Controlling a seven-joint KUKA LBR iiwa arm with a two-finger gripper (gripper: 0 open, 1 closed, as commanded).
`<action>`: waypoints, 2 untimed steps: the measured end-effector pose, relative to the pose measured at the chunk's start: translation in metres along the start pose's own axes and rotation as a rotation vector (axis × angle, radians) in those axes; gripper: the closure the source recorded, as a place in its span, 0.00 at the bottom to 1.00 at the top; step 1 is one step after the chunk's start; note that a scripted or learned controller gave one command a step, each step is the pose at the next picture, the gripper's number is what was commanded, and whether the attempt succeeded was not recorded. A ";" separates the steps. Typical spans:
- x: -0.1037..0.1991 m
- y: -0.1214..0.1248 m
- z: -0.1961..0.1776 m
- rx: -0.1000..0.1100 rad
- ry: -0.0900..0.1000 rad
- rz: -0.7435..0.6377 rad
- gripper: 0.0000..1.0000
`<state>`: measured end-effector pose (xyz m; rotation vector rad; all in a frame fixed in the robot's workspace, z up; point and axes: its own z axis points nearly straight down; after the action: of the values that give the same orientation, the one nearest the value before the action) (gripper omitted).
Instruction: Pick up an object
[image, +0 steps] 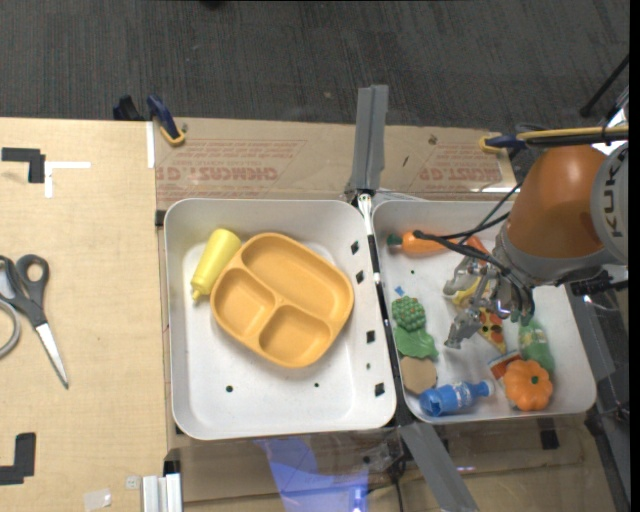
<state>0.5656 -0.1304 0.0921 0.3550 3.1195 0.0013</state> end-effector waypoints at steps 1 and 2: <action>-0.001 0.000 -0.010 0.000 -0.005 -0.001 1.00; -0.001 0.000 -0.010 0.000 -0.005 -0.001 0.00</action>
<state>0.5669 -0.1303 0.1022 0.3522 3.1153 0.0011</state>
